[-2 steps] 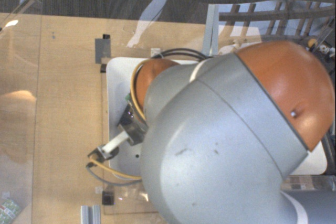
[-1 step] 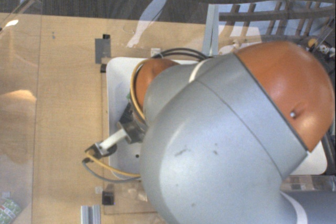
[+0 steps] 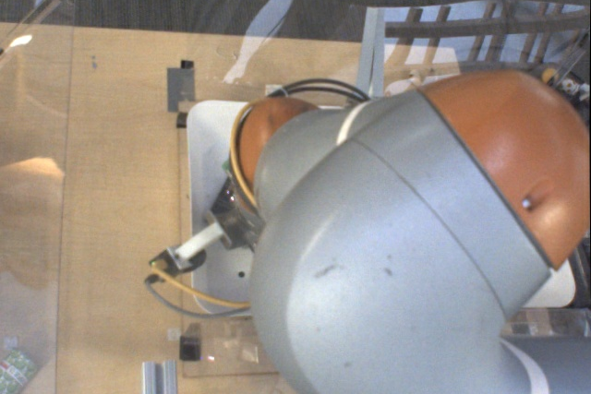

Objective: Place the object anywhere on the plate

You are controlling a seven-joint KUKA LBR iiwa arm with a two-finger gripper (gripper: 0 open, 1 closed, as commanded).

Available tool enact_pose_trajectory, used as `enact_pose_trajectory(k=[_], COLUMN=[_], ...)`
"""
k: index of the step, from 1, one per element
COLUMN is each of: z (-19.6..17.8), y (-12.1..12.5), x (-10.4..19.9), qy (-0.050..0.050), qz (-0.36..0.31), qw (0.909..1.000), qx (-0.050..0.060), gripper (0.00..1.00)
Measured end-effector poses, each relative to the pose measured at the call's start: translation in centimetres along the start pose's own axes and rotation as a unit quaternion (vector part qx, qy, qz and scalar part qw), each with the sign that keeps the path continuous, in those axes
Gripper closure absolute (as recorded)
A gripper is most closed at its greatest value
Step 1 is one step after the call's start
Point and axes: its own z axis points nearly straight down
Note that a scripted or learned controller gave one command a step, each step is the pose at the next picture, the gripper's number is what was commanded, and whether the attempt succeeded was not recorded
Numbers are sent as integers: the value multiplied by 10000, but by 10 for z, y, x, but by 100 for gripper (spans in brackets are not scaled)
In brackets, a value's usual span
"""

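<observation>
The grey-and-orange arm (image 3: 416, 244) blocks most of the white bin (image 3: 199, 171) on the tabletop (image 3: 102, 198). The tool (image 3: 236, 219) reaches into the bin; I cannot tell its state or where the object lies.

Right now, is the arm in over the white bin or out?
In: the grey arm hangs over the white bin, covering all but its left wall and corner.

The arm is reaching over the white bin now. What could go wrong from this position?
1. The grey arm hides most of the white bin from the camera, so a missed or dropped placement might go unnoticed.
2. Its wrist sits close to the bin's left wall, so a further move that way could bump the wall.
</observation>
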Motion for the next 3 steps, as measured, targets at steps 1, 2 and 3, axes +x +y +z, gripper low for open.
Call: enact_pose_trajectory(k=[1, 2, 3], z=[11, 11, 11], y=[-2, -3, -4], x=[-3, -1, -2], qy=[-39, -11, -22], qz=[403, 1726, 1500], qw=[9992, 9850, 9887], qx=[27, 13, 21], gripper=[100, 100, 100])
